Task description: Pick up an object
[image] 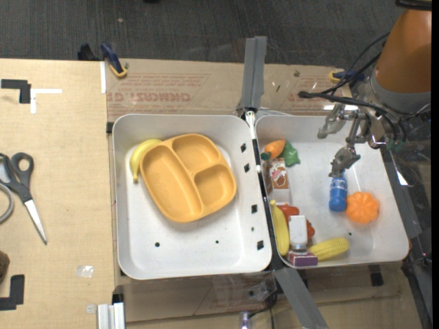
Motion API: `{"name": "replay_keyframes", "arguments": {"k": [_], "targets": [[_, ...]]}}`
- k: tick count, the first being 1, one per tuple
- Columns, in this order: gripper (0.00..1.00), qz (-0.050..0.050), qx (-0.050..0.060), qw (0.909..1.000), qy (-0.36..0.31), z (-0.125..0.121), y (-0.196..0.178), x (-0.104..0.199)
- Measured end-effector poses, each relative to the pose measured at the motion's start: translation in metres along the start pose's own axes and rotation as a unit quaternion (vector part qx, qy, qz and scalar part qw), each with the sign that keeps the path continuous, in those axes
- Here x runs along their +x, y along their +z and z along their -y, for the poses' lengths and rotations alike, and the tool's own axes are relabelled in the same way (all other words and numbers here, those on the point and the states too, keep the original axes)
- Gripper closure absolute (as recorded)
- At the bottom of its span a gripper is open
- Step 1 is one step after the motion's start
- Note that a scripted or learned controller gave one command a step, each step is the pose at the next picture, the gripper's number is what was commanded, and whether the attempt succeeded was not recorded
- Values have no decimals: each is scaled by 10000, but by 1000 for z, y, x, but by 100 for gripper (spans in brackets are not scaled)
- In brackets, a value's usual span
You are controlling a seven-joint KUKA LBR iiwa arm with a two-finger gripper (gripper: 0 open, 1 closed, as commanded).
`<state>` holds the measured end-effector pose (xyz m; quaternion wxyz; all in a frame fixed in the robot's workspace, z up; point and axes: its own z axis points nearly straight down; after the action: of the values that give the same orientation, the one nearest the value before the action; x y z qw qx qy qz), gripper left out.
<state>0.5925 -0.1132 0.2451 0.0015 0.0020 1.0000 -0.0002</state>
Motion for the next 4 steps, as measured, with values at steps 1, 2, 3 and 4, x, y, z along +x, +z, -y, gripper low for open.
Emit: {"name": "replay_keyframes", "arguments": {"k": [1, 2, 3, 4], "targets": [[0, -1, 1, 9997, -248, 46, 114, 33], [0, 0, 1, 9999, -101, 75, 152, 36], [100, 25, 11, 9999, -122, 74, 142, 34], [0, 25, 10, 9999, -122, 74, 142, 34]]}}
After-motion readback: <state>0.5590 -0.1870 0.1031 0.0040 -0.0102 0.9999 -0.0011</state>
